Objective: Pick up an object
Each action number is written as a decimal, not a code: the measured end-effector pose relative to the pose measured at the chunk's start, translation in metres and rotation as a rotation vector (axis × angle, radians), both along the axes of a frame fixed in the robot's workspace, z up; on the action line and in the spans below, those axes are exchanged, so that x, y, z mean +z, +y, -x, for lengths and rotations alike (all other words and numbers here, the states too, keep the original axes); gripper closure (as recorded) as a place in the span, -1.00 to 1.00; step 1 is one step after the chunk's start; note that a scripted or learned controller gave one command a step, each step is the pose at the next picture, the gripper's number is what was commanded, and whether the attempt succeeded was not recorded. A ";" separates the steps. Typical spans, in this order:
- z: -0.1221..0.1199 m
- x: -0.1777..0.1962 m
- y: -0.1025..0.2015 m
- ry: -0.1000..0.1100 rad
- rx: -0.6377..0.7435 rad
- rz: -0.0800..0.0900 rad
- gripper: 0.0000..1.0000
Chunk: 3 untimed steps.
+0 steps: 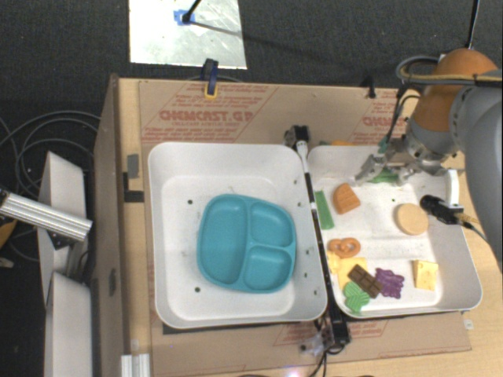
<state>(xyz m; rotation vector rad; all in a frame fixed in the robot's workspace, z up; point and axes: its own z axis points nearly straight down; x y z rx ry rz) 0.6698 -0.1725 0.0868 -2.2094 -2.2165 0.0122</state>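
Robotics lab: cardboard-lined bench (236,104), loose cables (31,144) on dark floor, toy food in white bin (464,289).

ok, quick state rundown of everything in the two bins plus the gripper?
gripper: low at the right bin's far end, over a green item; finger state unclear
teal divided plate: right side up in the left bin, nothing on it
right bin: holds the small items
orange block: lying loose
tan round disc: lying flat
green stick: lying along the right bin's left wall
purple grapes: near front edge
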 end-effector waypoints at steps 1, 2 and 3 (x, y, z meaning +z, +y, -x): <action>0.000 0.084 -0.036 -0.024 -0.003 0.007 -1.00; 0.043 0.060 0.026 -0.012 0.002 0.001 -1.00; 0.050 0.049 0.072 -0.014 0.003 0.002 -1.00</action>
